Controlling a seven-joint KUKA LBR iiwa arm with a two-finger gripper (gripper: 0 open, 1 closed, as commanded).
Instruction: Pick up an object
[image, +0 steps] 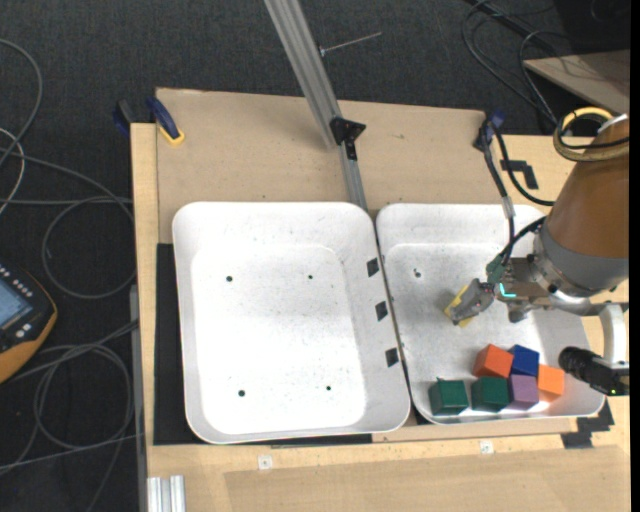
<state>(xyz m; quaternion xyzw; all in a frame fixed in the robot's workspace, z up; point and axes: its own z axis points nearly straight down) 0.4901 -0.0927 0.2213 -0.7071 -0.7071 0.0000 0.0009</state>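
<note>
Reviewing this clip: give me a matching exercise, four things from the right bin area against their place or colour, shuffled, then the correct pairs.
Things:
1. gripper
2. blue block
3. dark green block
4. purple block

Descriptions:
A. leftmost in the cluster, near the bin's front edge
B. over the middle of the right bin, above the cluster in the picture
C. behind the purple one, right of an orange block
D. between the other green block and the orange block farthest right

Pairs: 1-B, 2-C, 3-A, 4-D
</note>
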